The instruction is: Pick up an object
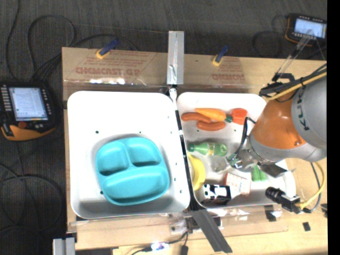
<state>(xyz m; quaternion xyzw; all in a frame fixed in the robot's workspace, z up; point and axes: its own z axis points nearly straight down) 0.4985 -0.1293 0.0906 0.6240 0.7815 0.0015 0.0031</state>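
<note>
Camera view: end effector [237,162] low in right bin [220,101], wrist hides it; grip state unclear.

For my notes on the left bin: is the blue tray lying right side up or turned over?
Right side up. The blue tray shows its three hollow compartments facing upward, and it lies flat in the left bin.

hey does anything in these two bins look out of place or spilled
Nothing looks spilled or damaged. The turquoise divided plastic plate lies flat in the left white bin. The right white bin holds jumbled toys, including an orange carrot, beside the gripper.
</note>
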